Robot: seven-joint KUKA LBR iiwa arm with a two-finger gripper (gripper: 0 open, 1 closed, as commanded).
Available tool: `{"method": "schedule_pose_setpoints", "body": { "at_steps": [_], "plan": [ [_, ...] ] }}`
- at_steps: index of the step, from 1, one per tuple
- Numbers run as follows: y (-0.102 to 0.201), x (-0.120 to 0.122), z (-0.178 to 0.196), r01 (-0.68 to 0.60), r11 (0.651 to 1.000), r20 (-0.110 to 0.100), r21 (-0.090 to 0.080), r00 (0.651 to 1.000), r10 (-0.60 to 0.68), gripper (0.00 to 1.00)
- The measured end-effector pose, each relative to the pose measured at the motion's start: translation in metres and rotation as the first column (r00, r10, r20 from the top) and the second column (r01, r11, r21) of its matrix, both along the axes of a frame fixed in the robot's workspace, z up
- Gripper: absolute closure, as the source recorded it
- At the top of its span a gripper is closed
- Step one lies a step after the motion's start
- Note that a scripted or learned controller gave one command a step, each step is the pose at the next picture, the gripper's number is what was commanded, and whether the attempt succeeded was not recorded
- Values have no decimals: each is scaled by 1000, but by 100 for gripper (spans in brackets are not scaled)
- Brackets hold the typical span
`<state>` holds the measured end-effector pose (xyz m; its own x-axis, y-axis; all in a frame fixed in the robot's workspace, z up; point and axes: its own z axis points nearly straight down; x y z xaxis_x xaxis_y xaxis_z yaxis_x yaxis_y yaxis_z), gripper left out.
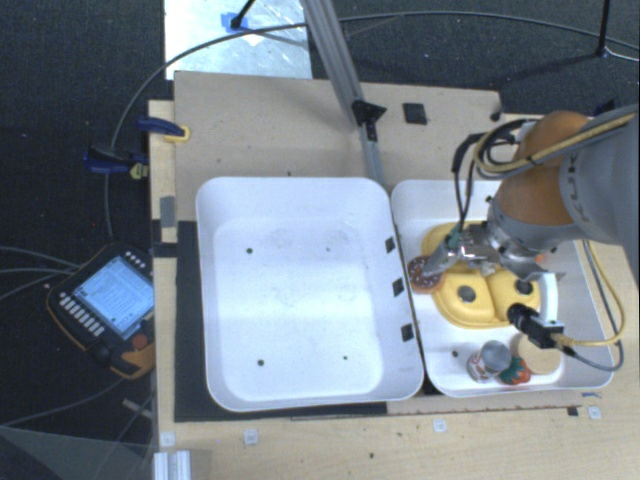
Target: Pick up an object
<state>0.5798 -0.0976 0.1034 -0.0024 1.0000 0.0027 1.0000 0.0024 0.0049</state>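
Note:
The right white bin (410, 208) holds several objects. A yellow rounded toy (470, 298) lies in its middle, with another yellow piece (437, 238) just behind it. A brown ring-shaped object (424, 273) sits near the bin's left wall. A small grey, red and green item (493, 361) and a tan disc (543, 361) lie by the front wall. My gripper (455, 256) hangs low over the bin, between the yellow pieces and right beside the brown ring. The wrist hides part of the yellow toy.
The left white bin (290, 288) adjoins the right one. A slanted metal pole (335, 48) and black brackets stand behind the bins. A handheld pendant (105, 303) lies off the bench at the left. Cables loop around the arm's orange band (545, 163).

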Motion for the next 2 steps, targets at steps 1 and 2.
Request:
{"method": "schedule_pose_setpoints", "body": {
  "at_steps": [1, 2],
  "plan": [
    [2, 4, 17, -4, 1000, 9, 2, 1000, 4, 100],
    [7, 9, 63, -3, 1000, 1, -3, 1000, 3, 100]
  ]
}}
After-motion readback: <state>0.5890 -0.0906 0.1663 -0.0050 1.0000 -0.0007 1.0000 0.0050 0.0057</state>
